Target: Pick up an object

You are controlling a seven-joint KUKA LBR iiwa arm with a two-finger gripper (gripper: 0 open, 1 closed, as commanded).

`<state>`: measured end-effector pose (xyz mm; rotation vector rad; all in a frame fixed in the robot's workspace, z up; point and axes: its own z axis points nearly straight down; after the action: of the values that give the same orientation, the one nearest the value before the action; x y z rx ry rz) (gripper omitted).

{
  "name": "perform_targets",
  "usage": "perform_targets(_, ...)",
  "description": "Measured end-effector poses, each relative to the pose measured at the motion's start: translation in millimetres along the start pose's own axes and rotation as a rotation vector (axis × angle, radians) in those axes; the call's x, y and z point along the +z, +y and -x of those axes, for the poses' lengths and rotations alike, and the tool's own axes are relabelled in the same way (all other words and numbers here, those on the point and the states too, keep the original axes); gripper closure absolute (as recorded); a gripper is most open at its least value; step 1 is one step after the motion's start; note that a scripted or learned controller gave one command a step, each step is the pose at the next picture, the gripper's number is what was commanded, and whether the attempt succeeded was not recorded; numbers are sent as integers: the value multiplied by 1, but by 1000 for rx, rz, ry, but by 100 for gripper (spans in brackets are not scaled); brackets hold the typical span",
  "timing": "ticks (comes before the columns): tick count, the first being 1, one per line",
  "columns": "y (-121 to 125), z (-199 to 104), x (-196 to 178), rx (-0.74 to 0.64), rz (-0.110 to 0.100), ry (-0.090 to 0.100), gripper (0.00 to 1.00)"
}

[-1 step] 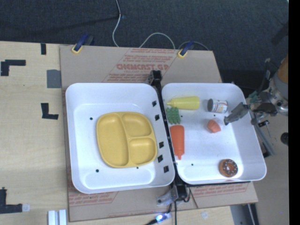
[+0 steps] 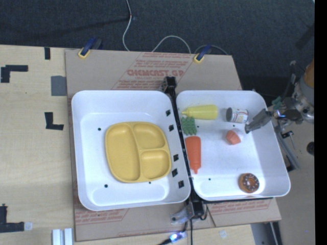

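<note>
While the fingers (image 2: 254,122) hover, grip unreadable, a small orange-red piece (image 2: 233,137) lies just beside; rounded, stubby.

- The cardboard sheet (image 2: 153,70) under the two bins carries red print reading "CHEMCAST GP".
- Smaller red lettering beside it is too blurred to read.

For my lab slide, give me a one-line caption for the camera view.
Gripper over the right bin near a small can; toy carrot, corn, donut; yellow divided plate in left bin.
</note>
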<state>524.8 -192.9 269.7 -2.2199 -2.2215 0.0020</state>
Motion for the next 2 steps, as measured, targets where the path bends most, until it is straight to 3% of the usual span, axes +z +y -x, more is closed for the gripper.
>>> perform_targets(2,-7,-1,122,1,-5,2,0)
